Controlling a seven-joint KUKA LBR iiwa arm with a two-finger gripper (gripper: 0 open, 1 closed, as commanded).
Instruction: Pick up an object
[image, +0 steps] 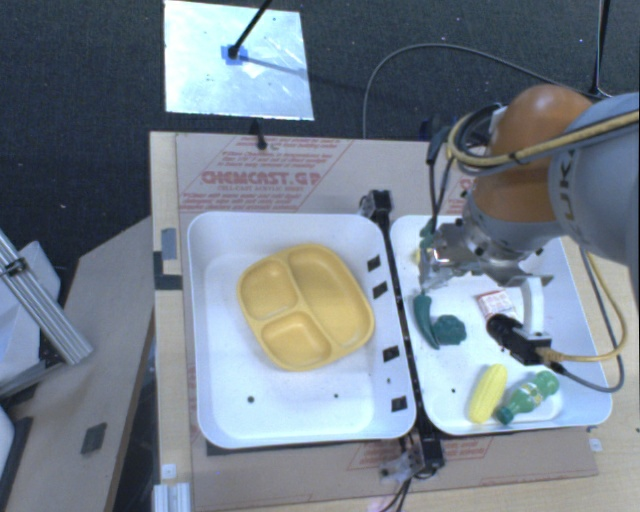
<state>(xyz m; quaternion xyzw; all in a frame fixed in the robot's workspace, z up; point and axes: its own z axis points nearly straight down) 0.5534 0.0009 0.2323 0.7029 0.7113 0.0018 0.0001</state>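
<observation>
Poised to pick, the gripper (436, 262) hangs over the right bin (580, 300) above a teal toy (440, 325); its grasp cannot be told.

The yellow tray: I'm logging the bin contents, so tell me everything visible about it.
The yellow tray is a rounded, glossy, plastic-looking plate split by raised ridges into three compartments. It lies flat, right side up and turned at a slant, near the middle of the left bin. It rests on the bin floor and touches nothing else.
</observation>
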